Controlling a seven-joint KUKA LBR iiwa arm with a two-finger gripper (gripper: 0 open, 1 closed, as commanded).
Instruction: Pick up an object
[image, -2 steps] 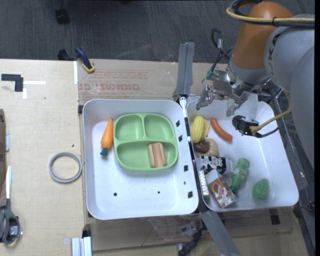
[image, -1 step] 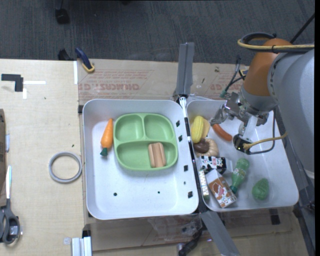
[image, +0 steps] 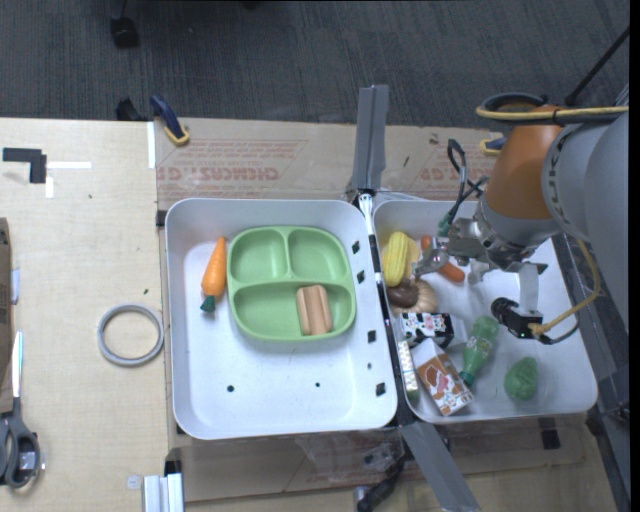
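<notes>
My gripper (image: 438, 258) hangs low in the right bin (image: 570, 395), near its far left part. It sits just right of a yellow corn cob (image: 397, 257) and next to a small orange piece (image: 453, 271). Below it lie a brown round item (image: 403, 295) and a beige one (image: 426, 297). Further forward are a black-and-white carton (image: 428, 326), a green bottle (image: 478, 347), an orange-and-white packet (image: 443, 385) and a green leafy lump (image: 521, 380).
The left bin (image: 270, 400) holds a green divided plate (image: 262, 265) with a hot dog (image: 313, 309) in it, and a carrot (image: 213, 268) beside the plate. A grey ring (image: 130, 334) and scissors (image: 18, 445) lie on the bench at left.
</notes>
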